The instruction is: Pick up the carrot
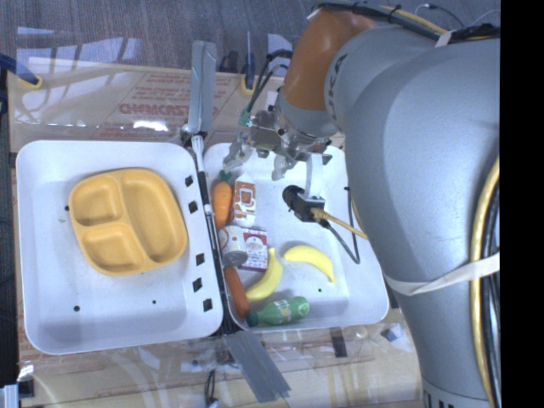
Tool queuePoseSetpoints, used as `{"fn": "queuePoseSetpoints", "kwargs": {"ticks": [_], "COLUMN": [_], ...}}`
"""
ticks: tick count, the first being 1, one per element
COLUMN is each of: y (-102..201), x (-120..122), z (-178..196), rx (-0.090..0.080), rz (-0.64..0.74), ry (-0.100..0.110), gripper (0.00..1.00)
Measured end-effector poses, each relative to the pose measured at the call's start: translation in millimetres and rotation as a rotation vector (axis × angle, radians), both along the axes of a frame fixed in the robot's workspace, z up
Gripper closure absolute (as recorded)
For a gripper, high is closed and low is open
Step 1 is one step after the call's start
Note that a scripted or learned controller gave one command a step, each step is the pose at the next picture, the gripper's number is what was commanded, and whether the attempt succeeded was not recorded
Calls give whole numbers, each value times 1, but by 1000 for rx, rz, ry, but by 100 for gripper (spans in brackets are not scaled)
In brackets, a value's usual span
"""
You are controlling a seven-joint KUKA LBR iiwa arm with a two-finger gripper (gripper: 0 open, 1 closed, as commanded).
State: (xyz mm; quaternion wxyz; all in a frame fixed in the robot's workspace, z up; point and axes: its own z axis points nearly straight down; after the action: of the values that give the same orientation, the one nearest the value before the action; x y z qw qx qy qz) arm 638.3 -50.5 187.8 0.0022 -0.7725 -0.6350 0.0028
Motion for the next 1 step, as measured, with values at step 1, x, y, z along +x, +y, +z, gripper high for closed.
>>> {"fn": "queuePoseSetpoints", "kwargs": {"ticks": [1], "y": [62], "x": [-60], "z": [0], "rx": [1], "rz": [-8], "ry": [3], "gripper": [0]}}
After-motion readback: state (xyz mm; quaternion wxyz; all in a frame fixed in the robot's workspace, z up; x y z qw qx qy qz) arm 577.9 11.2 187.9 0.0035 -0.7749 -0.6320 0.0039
